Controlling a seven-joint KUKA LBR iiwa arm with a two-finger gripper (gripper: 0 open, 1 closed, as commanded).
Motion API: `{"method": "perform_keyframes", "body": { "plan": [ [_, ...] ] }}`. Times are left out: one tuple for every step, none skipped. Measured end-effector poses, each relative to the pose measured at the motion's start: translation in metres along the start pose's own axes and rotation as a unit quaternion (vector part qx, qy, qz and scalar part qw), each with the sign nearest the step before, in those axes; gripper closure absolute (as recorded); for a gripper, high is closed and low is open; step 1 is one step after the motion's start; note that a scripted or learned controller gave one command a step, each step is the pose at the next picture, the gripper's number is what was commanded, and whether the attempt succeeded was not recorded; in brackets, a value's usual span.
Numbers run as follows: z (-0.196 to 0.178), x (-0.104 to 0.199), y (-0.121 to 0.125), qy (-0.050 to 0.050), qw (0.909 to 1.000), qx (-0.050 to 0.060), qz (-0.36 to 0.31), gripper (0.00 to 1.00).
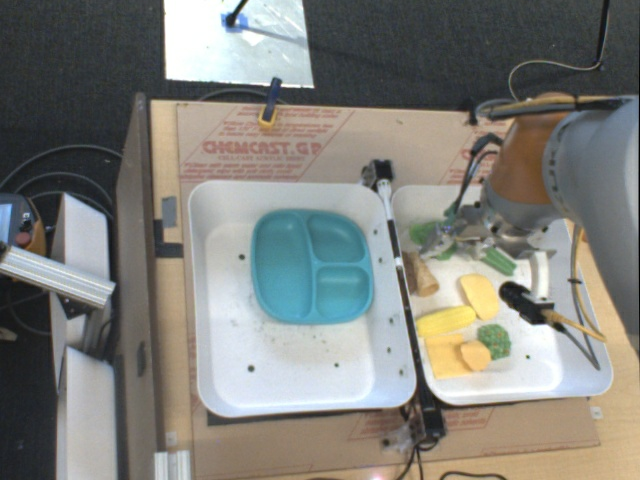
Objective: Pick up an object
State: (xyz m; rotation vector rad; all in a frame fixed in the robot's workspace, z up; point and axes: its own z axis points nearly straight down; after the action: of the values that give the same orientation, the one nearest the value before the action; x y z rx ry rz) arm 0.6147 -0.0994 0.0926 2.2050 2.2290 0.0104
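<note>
bins (pixel 215 298): glossy white plastic | plate (pixel 310 265): smooth teal plastic (matt)

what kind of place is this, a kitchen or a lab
Most likely a robot lab, not a kitchen: two white bins sit on a cardboard-covered bench, toy food such as a corn cob lies in the right one, and a robot arm reaches in.

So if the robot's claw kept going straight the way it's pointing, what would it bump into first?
The gripper points left and down inside the right bin. Probably it meets the green toy piece beside it first, then the bin floor; depth is hard to judge.
</note>
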Motion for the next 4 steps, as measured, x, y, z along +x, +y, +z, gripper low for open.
{"method": "perform_keyframes", "body": {
  "plan": [
    [0.005,-0.021,0.048,0.0,1.0,0.0,0.002,0.0],
    [-0.037,-0.04,-0.012,-0.001,1.0,0.004,0.006,0.0],
    [0.006,-0.081,-0.001,-0.001,1.0,0.004,0.006,0.0],
    [-0.007,-0.079,0.001,-0.001,1.0,0.002,0.003,1.0]
  ]
}}
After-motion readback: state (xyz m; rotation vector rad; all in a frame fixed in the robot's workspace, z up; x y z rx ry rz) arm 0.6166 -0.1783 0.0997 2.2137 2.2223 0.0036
